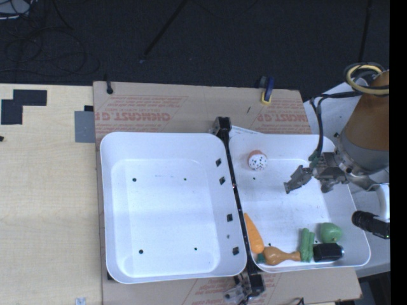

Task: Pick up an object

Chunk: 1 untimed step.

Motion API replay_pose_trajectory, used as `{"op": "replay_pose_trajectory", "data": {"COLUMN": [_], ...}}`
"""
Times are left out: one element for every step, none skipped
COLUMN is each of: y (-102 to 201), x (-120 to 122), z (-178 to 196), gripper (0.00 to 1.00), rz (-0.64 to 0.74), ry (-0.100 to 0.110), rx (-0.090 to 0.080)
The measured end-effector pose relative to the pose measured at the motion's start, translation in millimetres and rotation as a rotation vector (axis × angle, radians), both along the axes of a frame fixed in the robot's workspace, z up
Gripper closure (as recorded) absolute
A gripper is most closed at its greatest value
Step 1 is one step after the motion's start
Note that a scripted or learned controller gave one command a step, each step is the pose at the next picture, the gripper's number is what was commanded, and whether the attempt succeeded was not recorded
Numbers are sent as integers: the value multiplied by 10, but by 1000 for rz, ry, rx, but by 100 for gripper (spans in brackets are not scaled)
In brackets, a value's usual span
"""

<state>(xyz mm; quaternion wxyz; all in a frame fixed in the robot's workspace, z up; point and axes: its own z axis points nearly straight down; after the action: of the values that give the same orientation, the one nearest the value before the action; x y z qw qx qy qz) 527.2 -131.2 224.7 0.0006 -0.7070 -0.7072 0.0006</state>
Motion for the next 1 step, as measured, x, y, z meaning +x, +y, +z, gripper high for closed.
{"op": "replay_pose_trajectory", "data": {"y": [8], "x": [-538], "z": [574], "gripper": [0], "rz": [-5], "ry": [-1], "rx": [1]}}
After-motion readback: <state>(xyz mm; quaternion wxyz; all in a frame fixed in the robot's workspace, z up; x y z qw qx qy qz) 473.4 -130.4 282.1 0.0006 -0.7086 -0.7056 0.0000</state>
